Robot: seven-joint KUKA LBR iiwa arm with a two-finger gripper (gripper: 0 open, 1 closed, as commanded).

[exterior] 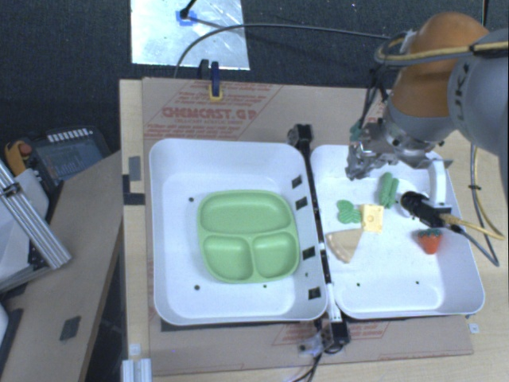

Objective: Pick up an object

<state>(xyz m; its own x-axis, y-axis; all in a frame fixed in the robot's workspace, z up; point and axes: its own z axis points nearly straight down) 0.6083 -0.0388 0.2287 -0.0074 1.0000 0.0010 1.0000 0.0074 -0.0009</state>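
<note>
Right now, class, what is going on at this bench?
A grey robot arm reaches in from the right, its pincer low over the back of the right bin. The toy foods lie loose there: a green pickle, yellow cheese, a strawberry. A green tray sits in the left bin.

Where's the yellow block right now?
The yellow block lies in the right bin, between the green leafy piece and the green pod.

Dark carpeted floor (64,46) surrounds a tan tabletop (135,102); a shiny metal plate (187,22) lies at upper centre of frame.
</note>
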